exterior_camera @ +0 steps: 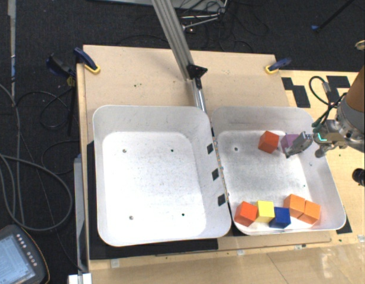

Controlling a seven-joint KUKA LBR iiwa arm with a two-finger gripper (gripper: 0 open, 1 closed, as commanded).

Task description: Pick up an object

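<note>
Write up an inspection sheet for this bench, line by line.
Surface: wooden board carrying left bin and right bin side by side.
Job's things: all in right bin; orange cube and purple block at the far end, yellow cube, blue cube and three more orange cubes along the near wall.
Clutter: nothing seen.
End effector: low in the right bin beside the purple block.
Cables: black cables on the floor at left.
Surroundings: clamps on the board's far corners, metal pole, screen at bottom left.

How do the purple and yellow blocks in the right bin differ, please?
The purple block lies farther back, at the gripper; the yellow block by the near wall. The purple block neighbours one orange block; the yellow block sits between a red-orange block and a blue block. Both share the right bin.
</note>
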